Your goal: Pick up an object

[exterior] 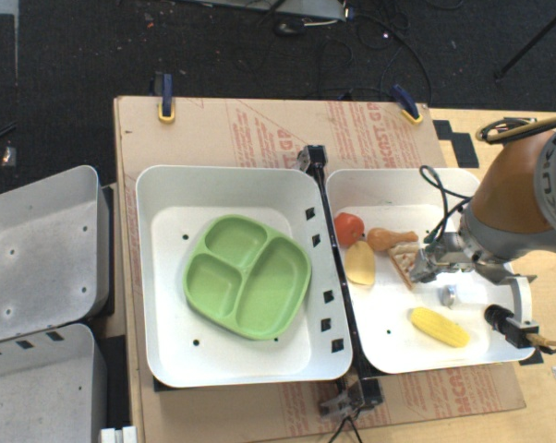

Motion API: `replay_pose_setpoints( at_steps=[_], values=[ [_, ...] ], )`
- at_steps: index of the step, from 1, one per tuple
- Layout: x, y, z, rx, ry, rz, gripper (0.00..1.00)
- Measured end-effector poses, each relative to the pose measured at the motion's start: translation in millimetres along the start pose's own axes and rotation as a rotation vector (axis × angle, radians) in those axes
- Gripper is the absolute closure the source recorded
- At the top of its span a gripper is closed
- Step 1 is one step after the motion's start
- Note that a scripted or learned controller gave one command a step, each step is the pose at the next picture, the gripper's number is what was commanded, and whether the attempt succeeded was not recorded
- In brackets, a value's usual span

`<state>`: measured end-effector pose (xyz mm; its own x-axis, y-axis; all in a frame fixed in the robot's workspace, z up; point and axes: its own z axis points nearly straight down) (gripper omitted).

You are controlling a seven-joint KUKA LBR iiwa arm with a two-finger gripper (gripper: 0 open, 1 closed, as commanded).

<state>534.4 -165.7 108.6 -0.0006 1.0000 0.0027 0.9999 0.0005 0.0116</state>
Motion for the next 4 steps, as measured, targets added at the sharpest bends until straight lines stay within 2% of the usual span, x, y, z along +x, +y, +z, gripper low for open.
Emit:
replay_pose_setpoints(
  at_steps=[1, 3, 4],
  values=[
    [-2.4, 10.1, -46.8, 0.006, -0.005, -0.002, 1.00],
    [3.7, 2.9, -158.9, 0.006, -0.005, -0.002, 1.00],
    [49.7, 20.6, -144.6, 0.012, -0.001, -0.006, 1.00]
  ],
)
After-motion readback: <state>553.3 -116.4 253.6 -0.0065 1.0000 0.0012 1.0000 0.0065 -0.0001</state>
